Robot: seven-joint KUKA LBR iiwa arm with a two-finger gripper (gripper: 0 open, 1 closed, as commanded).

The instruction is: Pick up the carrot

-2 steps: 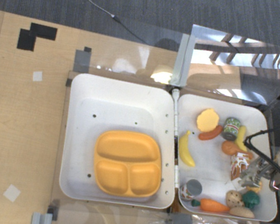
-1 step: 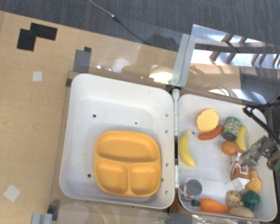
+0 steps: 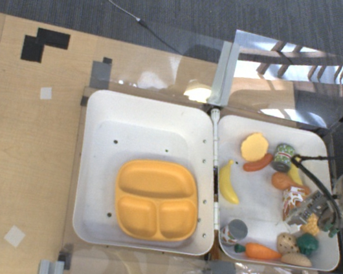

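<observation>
The end effector (image 3: 312, 216) is seen low over the right side of the right bin (image 3: 224, 136), reached in from the right edge of the view under the grey arm with its orange band. Whether it is apart or together cannot be told, since its tip is lost among the cluttered items below it; nothing can be made out as clamped in it.

The carrot (image 3: 261, 252) is found lying flat on the bin floor near the front wall, below and to the left of the end effector and apart from it. Its orange body points right, with a green stub at its left end. Just left of the carrot a small grey cup (image 3: 235, 229) is seen. To the carrot's right, a speckled egg-like item (image 3: 286, 242), a dark green item (image 3: 308, 243) and a pale beige item (image 3: 296, 259) are grouped directly under the end effector.

Further left of the end effector a banana (image 3: 228, 182) is laid along the bin's left wall. Above and to the left, a yellow round item (image 3: 254, 146), a red sausage-like item (image 3: 258, 163) and a green can (image 3: 283, 157) are clustered.

In the left bin (image 3: 96, 153), well apart from the end effector, a yellow divided plate (image 3: 156, 199) is placed. Both bins are carried on the wooden surface (image 3: 16, 158).
</observation>
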